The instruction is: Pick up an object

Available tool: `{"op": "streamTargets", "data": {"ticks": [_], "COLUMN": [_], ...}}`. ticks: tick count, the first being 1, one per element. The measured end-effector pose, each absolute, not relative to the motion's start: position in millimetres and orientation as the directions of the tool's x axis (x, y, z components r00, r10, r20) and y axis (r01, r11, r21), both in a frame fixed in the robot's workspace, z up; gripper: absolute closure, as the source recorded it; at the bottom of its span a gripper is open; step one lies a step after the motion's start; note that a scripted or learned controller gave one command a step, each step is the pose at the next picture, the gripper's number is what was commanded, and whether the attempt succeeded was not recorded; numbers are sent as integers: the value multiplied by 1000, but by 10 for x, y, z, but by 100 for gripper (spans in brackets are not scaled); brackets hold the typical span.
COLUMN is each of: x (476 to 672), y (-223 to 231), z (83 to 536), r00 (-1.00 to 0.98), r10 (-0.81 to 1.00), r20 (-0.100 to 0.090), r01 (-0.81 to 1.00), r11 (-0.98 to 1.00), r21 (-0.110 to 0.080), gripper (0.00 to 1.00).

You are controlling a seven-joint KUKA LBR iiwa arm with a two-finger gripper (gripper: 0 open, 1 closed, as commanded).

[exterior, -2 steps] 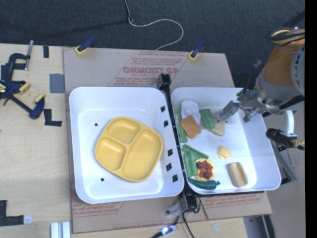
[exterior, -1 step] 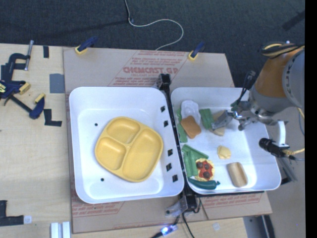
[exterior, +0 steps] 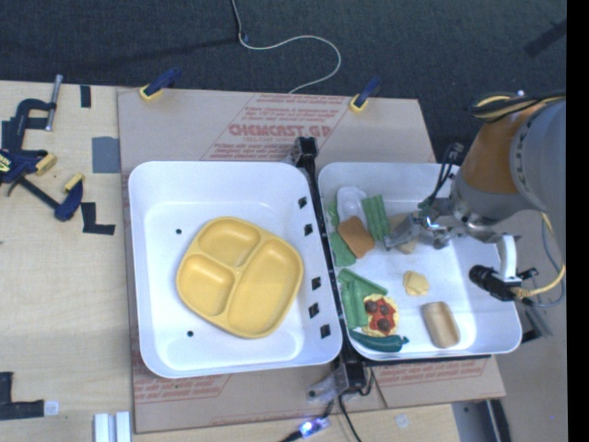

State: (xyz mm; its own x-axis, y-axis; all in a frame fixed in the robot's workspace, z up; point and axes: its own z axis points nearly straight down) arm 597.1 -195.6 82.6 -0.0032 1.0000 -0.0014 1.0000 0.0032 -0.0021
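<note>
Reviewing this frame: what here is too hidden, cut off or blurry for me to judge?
- Pincer, camera view: small and blurred over the right bin; whether it is open, or holding anything, cannot be told.
- Tan item beside the pincer: partly covered by it, so its identity is unclear.
- Arm: cut off by the right edge.
- Clear item near the green strip: too faint to identify.

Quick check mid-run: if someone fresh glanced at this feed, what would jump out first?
Probably the big yellow tray, sitting alone in the left bin. Next, the clutter of small food items in the right bin: a bun, a yellow lump, green pieces and a brown block. The arm reaches in from the right, its pincer low over that bin's far half.
</note>
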Motion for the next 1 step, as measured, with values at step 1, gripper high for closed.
{"op": "streamTargets", "data": {"ticks": [1], "x": [5980], "y": [-1952], "z": [949], "r00": [-4], "r10": [1000], "r20": [-2], "r01": [1000], "r11": [4], "r21": [0], "gripper": [100]}}
